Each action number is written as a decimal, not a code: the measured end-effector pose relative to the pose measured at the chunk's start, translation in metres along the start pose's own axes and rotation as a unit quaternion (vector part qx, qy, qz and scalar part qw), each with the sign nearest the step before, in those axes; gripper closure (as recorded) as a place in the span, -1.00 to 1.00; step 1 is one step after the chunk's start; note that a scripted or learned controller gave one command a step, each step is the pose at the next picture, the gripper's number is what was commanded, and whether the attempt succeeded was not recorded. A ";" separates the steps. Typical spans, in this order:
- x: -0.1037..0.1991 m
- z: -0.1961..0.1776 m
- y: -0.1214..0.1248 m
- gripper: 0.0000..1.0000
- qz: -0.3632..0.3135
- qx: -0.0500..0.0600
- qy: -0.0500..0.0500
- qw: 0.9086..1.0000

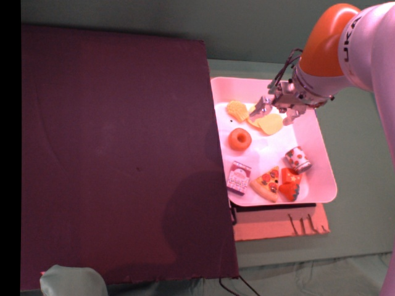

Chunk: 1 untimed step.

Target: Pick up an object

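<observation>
My arm reached in from the right, its orange band above the wrist, and my pincer hung low over the far part of the right-hand white bin. From this angle I could not tell whether it stood wide or narrow, and nothing showed between its tips. Its tip was just beside two pale yellow pieces: a ridged potato chip toward the bin's left wall, and a smoother yellow chip lying under and just in front of the pincer, whether touching it I could not tell. Just in front of those lay an orange doughnut, flat on the bin floor. Nearer the front edge sat a small box with a pink and white label by the left wall, a pizza slice beside it, and a red strawberry-like piece touching the slice's right side. A small can with a red-spotted label lay tilted near the right wall, apart from the rest. A large dark maroon sheet covered the left half of the tabletop, its right edge overlapping the bin's left rim. A salmon-coloured mat showed below the bin's front edge, and a crumpled white lump lay at the bottom left corner.
</observation>
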State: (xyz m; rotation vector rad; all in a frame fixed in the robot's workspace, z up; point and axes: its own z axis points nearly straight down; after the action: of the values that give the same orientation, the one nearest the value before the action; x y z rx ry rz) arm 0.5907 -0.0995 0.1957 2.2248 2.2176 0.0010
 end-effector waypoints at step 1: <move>0.000 0.000 0.000 -1.00 0.000 0.000 0.000 1.000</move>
State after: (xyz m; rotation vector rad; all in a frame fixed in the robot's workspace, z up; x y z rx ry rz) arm 0.5907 -0.0995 0.1957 2.2248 2.2176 0.0010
